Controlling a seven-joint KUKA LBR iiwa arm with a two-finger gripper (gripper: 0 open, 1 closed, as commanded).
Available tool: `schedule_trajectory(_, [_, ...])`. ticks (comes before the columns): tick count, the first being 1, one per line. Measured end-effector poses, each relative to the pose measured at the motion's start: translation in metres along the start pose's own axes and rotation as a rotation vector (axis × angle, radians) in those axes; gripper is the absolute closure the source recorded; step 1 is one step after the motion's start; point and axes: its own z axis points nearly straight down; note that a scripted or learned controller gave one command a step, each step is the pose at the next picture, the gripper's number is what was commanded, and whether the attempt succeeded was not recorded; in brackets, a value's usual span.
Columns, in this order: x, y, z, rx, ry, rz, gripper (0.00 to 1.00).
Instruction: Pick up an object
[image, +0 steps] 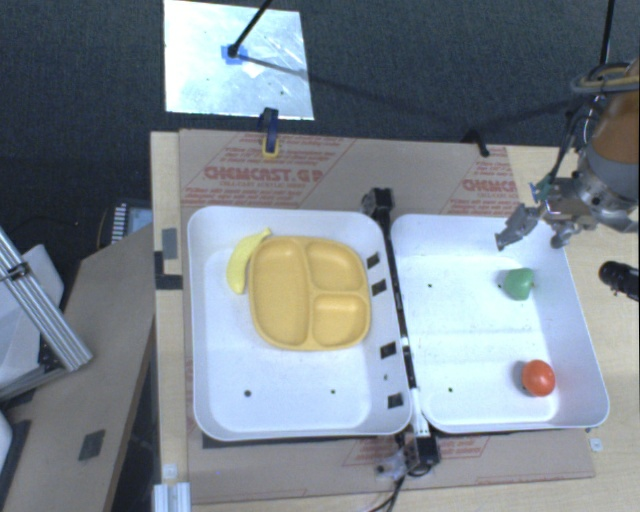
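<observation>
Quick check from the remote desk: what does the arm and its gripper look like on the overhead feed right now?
The arm comes in from the view's right: a grey, rounded body with an orange band above the wrist. Below that is a grey metallic wrist block, and the gripper ends in two dark grey fingers. Thin dark cables run up past the arm near the top right corner. No markings are legible.
</observation>
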Motion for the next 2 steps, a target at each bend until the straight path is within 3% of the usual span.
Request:
schedule_trajectory(1, [0.000,0.002,-0.007,-0.011,-0.002,-0.003,0.00])
schedule_trajectory(2, [0.001,-0.006,0.039,-0.008,-0.001,0.000,0.00])
